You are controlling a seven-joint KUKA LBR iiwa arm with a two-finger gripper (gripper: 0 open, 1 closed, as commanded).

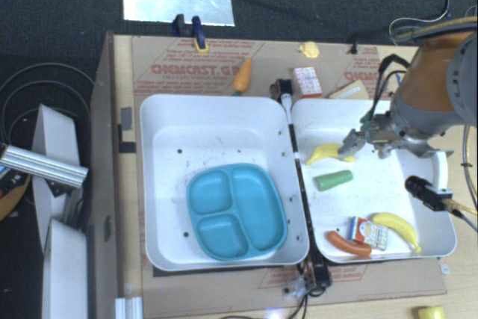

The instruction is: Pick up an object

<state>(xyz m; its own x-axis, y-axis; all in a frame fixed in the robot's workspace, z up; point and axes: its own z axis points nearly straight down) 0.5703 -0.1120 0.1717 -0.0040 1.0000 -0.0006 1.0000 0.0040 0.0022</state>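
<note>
One hand (pixel 349 149) low in right bin (pixel 418 183), touching small banana (pixel 326 153), finger spread unclear

Fingers (pixel 351 148) touch a banana (pixel 326 153) (right bin (pixel 441 243)); blue tray (pixel 236 211) left.

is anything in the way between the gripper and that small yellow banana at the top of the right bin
Nothing visible stands between them. The gripper is right at the small yellow banana, at its right end, in the right bin. The green cylinder lies just below, clear of that path.
</note>
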